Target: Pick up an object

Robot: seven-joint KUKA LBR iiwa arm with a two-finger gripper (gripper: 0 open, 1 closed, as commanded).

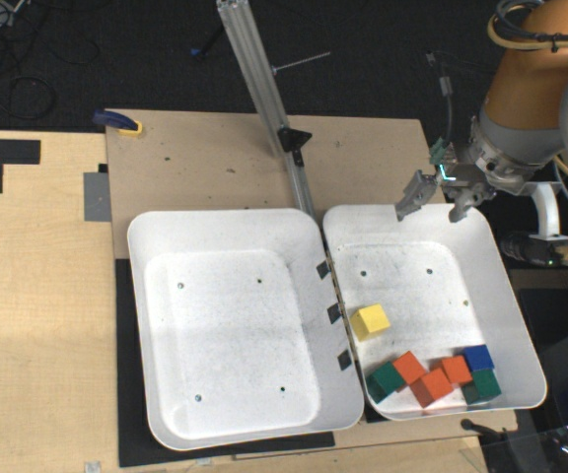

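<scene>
- The arm comes in from the right, and its top part is cut off by the edge of the picture.
- The claw hangs over the far rim of the right bin. Its two fingers are apart, and nothing is between them.
- A small blue-green light glows just above the claw. It is too small to tell what it is.
- The blocks sit in the near corner of the right bin, well apart from the claw.
- The yellow block sits alone near the bin's left wall.
- The others are bunched up and touching: a green block, three orange blocks, a blue block and a dark green block.
- The orange blocks press so close that it is hard to see where one ends and the next begins.
- The left bin has only small dark dots on its floor.
- Three little black clips sit along the line where the two bins meet.
- A long grey metal bar leans across the worktop and goes down behind the bins, so its low end is hidden.
- A small blue and yellow thing lies at the far left corner of the worktop. It is too small to name.
- Dark cables lie at the top left and are hard to make out.
- I can't read any words or labels.
</scene>
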